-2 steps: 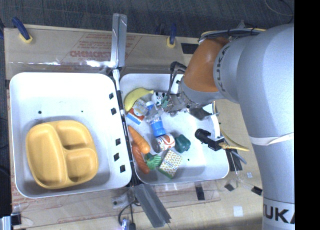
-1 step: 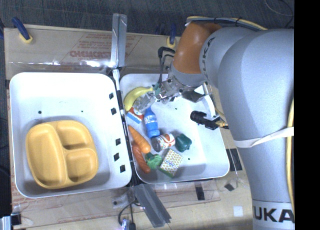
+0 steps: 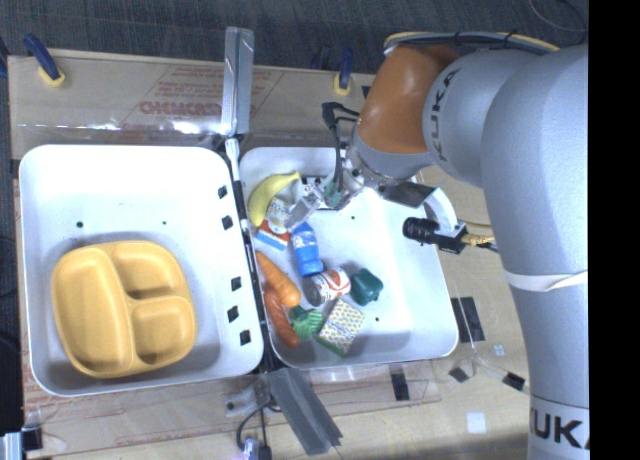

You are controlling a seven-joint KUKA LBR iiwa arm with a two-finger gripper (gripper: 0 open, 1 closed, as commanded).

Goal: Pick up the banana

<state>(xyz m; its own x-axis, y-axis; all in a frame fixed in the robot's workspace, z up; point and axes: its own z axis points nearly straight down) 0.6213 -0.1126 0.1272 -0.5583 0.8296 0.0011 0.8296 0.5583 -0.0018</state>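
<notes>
The bench carries two shallow white bins side by side. In the left bin (image 3: 60, 173) there is a yellow divided tray (image 3: 122, 303), which lies toward the bin's front left corner. The right bin (image 3: 420, 293) holds a group of small things along its left wall. The banana (image 3: 268, 194) lies in the far left corner of this bin, curved, with its upper end pointing toward the gripper. Just in front of it there is a blue bottle (image 3: 305, 251), and beside the bottle, close to the left wall, an orange carrot (image 3: 277, 282) lies lengthwise. Near the middle of the bin I see a dark green object (image 3: 366, 285), and toward the front edge a patterned packet (image 3: 342, 325) with a small green thing (image 3: 306, 323) touching its left side. The grey arm (image 3: 500, 118) with its orange band (image 3: 400, 98) reaches in from the right and comes down over the far edge of the right bin. The gripper (image 3: 322, 191) is low, just beside the banana's right end, among some small pale items. I cannot tell how far it is open, and no object is seen to be held by it. The banana rests on the bin floor.
</notes>
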